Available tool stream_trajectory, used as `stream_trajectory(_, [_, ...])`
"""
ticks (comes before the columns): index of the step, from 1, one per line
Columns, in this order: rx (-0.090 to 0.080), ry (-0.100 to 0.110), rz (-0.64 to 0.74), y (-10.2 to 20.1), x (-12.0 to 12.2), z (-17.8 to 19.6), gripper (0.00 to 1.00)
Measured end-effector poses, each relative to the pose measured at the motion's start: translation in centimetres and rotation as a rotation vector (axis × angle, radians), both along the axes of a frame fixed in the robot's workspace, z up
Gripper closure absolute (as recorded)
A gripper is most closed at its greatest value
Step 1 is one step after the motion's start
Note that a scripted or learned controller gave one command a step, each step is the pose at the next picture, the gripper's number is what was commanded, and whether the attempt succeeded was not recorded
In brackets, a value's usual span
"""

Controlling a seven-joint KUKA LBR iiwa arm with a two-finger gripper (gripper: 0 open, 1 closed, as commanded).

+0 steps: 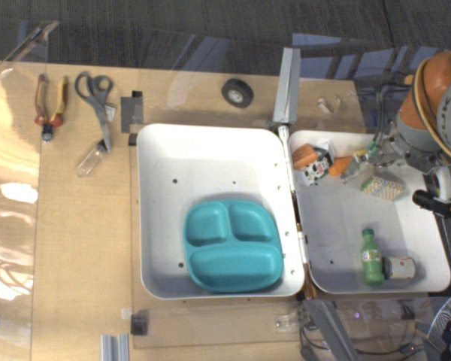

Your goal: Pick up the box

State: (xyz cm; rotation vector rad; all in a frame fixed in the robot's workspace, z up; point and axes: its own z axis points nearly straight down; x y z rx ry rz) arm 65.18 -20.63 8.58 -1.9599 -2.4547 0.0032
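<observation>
A small flat box (382,187) with a pale speckled pattern lies in the upper part of the right bin (338,277). My gripper (358,167) reaches in from the right, low over the bin's upper area, just left of and above that box. It points toward an orange item (340,165) and a small black-and-white object (316,171). The arm's orange band (428,89) shows at the top right.
An orange piece (304,155) lies in the right bin's top left corner. A green bottle (371,256) and a small cylinder (402,268) lie near its front. The left bin (165,201) holds a teal divided tray (233,245). Scissors (98,100), pliers (49,104) and a tape roll (237,92) rest on the bench.
</observation>
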Motion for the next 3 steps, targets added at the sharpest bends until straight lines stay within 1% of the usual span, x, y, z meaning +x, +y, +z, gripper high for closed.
stream_trajectory(1, [-0.001, -0.009, 0.005, 0.1, -2.6, 5.3, 0.00])
stream_trajectory(2, [0.000, -0.013, 0.018, 8.2, -4.1, 0.3, 0.00])
stream_trajectory(3, [0.010, 0.042, 0.095, 7.3, 0.8, 0.0, 0.00])
